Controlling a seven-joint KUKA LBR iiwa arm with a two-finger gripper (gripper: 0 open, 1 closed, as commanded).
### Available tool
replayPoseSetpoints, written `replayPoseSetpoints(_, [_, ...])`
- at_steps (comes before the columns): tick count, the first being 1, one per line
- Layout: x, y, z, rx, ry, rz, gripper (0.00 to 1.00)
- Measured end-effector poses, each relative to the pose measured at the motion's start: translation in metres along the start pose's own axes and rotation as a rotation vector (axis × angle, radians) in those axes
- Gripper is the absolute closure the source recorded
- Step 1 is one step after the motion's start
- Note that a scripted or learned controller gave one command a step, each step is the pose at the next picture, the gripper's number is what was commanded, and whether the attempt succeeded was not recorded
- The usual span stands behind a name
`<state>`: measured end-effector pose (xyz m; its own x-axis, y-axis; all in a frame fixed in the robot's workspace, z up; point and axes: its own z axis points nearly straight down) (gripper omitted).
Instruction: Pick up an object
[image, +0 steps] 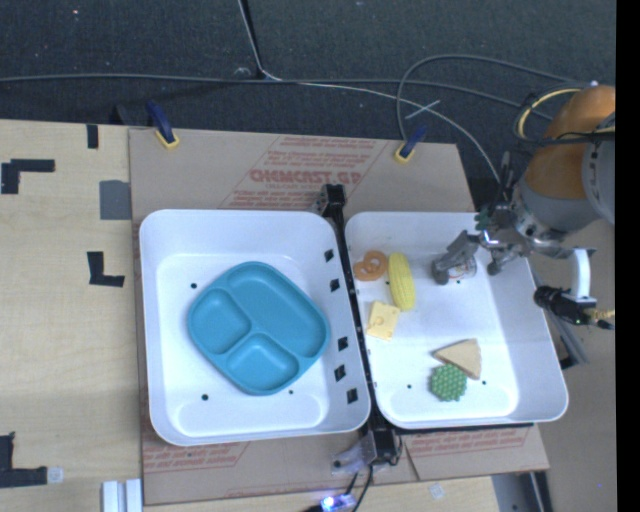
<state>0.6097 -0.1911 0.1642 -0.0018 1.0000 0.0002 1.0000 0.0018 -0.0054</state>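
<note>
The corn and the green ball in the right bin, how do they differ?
The corn is yellow and long; the green ball is round and knobbly. The corn lies near the bin's upper left, beside an orange ring; the ball sits near the lower edge, touching a tan wedge. The corn is nearer the gripper than the ball. Both rest loose on the right bin, neither held.

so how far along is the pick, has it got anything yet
Nothing looks picked yet. The gripper hangs over the right bin with nothing visibly held. The corn cob, donut ring, cheese piece, sandwich wedge and green ball all lie on the bin floor. Descent, grasp and lift remain.
</note>
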Motion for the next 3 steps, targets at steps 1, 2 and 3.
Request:
replayPoseSetpoints(1, [-0.007,-0.001,0.061,0.001,0.000,0.000,0.00])
replayPoseSetpoints(2, [-0.007,0.000,0.079,-0.006,-0.002,-0.001,0.00])
replayPoseSetpoints(3, [-0.007,0.001,0.067,-0.011,-0.006,-0.002,1.00])
